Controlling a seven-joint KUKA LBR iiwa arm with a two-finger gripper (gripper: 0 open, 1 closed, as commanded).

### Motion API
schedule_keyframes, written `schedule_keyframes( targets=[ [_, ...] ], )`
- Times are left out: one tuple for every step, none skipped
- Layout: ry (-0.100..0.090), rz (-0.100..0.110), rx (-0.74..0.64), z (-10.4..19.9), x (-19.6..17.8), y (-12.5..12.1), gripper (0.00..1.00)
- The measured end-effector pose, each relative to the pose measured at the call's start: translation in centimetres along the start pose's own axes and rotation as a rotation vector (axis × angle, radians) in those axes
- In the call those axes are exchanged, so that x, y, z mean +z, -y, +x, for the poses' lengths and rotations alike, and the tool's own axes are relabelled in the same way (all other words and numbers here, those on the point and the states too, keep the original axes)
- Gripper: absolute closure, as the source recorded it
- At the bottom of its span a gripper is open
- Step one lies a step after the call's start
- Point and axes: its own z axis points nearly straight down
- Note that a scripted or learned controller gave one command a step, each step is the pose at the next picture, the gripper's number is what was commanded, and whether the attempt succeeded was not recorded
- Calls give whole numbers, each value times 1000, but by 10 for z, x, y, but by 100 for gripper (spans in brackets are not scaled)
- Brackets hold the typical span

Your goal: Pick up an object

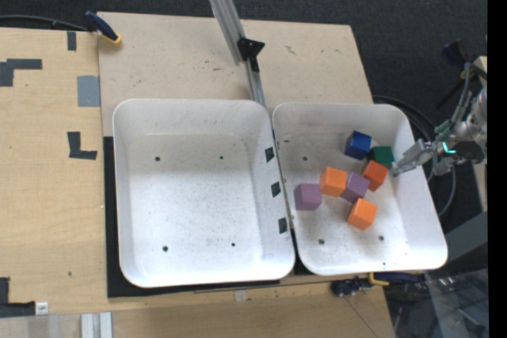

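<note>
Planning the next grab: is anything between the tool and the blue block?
Nothing solid blocks it. The tool sits at the right bin's right edge; the green block lies beside the blue block on the tool's side, crowding that approach.

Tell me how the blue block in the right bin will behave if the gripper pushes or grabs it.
The blue block looks like a small rigid cube, so it should slide instead of rolling. Its flat faces probably suit a pinch, though it may twist if caught on its corners. The green block sits right beside it, so a push would likely nudge that too.
</note>
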Motion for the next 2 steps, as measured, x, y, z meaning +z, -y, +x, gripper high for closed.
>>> schedule_keyframes(
  targets=[
    [1, -3, -2, 0, -2, -1, 0],
    [0, 1, 0, 4, 43, 5, 0]
  ],
)
